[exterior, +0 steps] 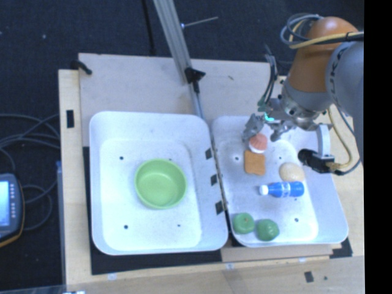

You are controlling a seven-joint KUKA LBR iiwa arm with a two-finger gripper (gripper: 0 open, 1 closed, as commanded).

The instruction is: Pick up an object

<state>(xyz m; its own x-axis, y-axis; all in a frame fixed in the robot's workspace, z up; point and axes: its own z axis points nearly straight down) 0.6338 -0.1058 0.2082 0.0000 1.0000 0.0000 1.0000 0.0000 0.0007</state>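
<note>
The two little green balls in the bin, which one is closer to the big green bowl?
The left green ball, next to the bin's left wall. The other green ball lies farther from the green bowl.

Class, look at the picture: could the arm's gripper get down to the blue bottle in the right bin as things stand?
Probably yes. The blue bottle lies uncovered, with nothing on it, and the gripper hovers nearby over the same bin.

We see pale wooden bench (141, 78) filling centre of frame. Directly on it: two shallow white bins, left bin (104, 133), right bin (324, 216), side by side, edges touching mid-frame.
</note>
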